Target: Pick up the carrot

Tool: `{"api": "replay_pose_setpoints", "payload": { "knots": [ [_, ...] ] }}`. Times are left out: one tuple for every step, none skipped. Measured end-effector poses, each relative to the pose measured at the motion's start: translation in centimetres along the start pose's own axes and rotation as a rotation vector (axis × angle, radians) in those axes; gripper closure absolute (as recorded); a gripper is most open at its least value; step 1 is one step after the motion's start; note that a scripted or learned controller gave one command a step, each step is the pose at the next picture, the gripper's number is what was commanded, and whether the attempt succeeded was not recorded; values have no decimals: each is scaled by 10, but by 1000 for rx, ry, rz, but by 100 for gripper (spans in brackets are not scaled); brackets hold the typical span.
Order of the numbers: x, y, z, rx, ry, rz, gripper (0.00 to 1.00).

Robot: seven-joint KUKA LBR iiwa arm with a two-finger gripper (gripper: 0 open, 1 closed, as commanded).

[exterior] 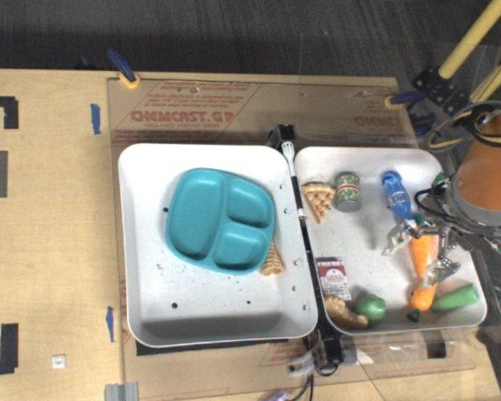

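The small orange plastic toy carrot (421,257) near the right bin's (367,232) right edge looks light, hard and slippery. The silver claw (421,245) is spread around its middle, the best place to grab.
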State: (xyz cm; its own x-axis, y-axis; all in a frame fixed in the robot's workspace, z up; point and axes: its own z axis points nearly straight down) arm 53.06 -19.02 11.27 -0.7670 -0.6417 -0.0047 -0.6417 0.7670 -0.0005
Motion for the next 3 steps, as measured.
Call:
{"api": "replay_pose_setpoints", "payload": {
  "knots": [
    [20, -11, 17, 9, -36, 425, 0],
    [22, -12, 7, 16, -33, 421, 100],
    [-21, 53, -48, 4, -8, 341, 100]
  ]
}}
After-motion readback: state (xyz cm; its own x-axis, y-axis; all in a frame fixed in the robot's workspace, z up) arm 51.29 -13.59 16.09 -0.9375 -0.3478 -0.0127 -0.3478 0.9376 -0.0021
